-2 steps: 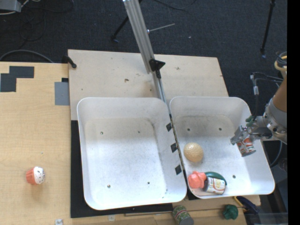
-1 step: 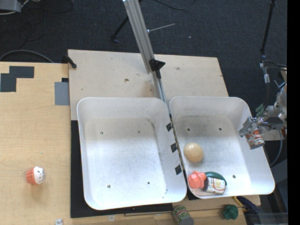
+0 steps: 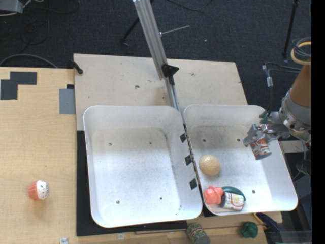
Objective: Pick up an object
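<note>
My gripper (image 3: 260,139) hangs over the right side of the right bin (image 3: 277,197), coming in from the right edge. A small red and white object (image 3: 262,148) sits between its metal fingers, just under the fingertips, and looks lifted off the bin floor. On the floor of the same bin lies a tan ball (image 3: 209,165) near the divider. A bottle with a red cap and dark label (image 3: 225,197) lies on its side at the bin's front edge.
The left bin (image 3: 101,121) stands beside the right one. A slanted aluminium post (image 3: 155,39) rises behind the bins. A small red and white toy (image 3: 38,190) rests on the wooden table at far left. Green items (image 3: 249,230) lie before the bins.
</note>
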Action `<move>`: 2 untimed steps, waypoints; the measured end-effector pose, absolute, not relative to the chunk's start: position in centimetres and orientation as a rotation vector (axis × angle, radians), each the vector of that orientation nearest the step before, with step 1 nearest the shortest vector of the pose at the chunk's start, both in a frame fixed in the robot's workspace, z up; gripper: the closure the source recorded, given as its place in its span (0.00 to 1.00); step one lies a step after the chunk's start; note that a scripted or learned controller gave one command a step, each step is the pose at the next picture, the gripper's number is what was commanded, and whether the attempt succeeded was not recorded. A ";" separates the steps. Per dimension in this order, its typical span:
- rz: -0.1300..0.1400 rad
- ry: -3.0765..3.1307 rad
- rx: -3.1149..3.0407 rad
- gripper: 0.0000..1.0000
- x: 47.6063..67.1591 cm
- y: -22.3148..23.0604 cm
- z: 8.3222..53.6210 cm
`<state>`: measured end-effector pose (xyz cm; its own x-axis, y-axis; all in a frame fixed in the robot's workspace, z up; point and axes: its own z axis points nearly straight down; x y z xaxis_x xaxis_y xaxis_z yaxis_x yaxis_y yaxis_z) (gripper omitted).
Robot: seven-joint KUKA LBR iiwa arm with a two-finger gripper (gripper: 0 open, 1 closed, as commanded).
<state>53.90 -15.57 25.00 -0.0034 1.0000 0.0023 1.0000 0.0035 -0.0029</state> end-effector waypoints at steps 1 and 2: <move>0.003 -2.223 -2.218 1.00 55.1 -10.9 25.5; -0.001 -2.225 -2.214 1.00 55.8 -5.3 25.9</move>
